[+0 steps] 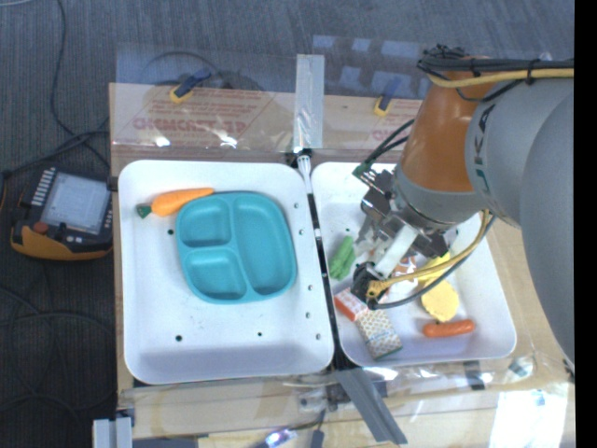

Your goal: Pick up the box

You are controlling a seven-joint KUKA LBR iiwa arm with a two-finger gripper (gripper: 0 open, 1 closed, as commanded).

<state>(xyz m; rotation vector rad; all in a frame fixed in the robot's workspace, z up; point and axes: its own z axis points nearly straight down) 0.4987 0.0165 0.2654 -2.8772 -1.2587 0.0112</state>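
A small speckled grey-and-tan box (378,332) lies near the front edge of the right bin (494,339). Touching its upper left corner is a small red-and-white pack (349,304). My gripper (381,250) hangs low over the middle of the right bin, behind and a little above the box, under the orange-banded wrist (446,147). The wrist and its fittings hide what lies directly beneath it. I see nothing held in the gripper.
In the right bin, a green pod-like piece (341,256) lies by the left wall, with a yellow piece (441,300) and a red sausage (449,327) at the front right. The left bin (149,343) holds a teal divided plate (235,246) and a carrot (177,201).
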